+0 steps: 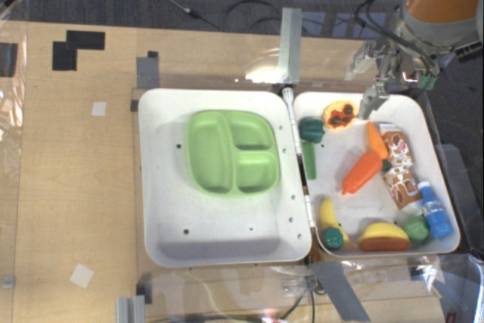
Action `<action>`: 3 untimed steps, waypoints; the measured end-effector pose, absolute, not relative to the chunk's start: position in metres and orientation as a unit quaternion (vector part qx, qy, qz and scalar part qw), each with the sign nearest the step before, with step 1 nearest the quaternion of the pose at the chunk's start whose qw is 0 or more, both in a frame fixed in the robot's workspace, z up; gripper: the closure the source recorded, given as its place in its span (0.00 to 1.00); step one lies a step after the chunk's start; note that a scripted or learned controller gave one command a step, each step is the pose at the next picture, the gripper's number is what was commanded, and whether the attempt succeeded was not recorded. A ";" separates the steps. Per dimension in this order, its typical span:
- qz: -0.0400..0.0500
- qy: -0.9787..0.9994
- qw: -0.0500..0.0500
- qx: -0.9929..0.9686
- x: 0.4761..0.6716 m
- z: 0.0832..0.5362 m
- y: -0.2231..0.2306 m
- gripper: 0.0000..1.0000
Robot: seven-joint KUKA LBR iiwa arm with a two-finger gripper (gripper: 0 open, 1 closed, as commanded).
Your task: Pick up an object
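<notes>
My gripper [395, 91] hangs over the back edge of the right bin [432, 134], open, with nothing between its fingers. Just left of it lies a small yellow dish of dark berries [339, 114]. The bin also holds a large orange carrot [361, 172], a smaller carrot [376, 140], a brown snack packet [398, 169], a blue bottle [433, 209], a dark green vegetable [311, 129], a green stick [309, 160], a banana [328, 214], a yellow and red hot dog [384, 237] and a green lump [415, 228].
A light green divided plate [231, 151] lies in the left bin [162, 223]. A metal post [290, 45] stands behind the wall between the two bins. Cables run along the floor behind the bench.
</notes>
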State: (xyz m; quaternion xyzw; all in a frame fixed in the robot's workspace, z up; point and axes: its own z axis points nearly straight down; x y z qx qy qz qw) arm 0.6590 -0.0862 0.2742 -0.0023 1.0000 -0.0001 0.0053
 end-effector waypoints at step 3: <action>-0.003 0.995 0.013 -0.094 0.556 0.104 -0.122 1.00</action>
